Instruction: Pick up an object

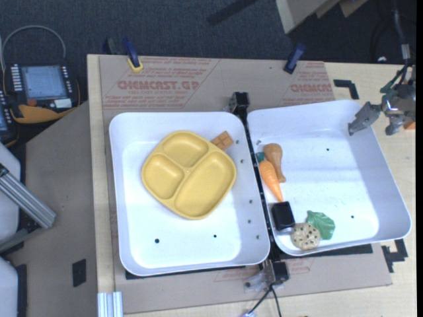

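Your claw (378, 119) hung spread wide at the far right rim of the right white bin (370, 177), holding nothing. The orange plastic carrot (270, 180) lay well apart from it, by the bin's left wall.

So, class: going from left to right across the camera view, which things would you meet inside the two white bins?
Yellow divided plate → small brown block at the plate's upper right edge → orange carrot → black block → round cookie → green leafy piece. The drumstick overlaps the carrot, so it is left out.
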You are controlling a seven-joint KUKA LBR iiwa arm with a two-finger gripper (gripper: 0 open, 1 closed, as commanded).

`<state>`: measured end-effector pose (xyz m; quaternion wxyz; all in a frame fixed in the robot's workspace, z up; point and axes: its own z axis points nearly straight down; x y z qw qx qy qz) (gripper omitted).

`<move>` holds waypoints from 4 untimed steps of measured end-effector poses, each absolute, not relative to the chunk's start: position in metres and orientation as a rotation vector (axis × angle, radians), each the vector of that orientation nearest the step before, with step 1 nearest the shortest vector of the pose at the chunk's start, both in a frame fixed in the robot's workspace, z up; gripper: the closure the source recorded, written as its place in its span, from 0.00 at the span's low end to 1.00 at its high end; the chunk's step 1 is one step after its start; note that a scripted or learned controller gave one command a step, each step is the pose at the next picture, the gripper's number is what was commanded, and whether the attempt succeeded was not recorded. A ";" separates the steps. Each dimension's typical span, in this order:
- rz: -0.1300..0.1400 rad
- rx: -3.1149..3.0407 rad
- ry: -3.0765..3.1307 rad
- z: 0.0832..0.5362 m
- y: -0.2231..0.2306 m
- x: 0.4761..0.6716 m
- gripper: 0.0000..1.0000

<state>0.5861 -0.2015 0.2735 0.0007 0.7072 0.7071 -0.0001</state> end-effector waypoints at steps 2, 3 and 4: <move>-0.004 2.225 2.224 0.166 -0.200 0.587 0.00; -0.004 2.226 2.225 0.117 -0.199 0.577 0.00; 0.000 2.220 2.220 0.131 -0.200 0.579 1.00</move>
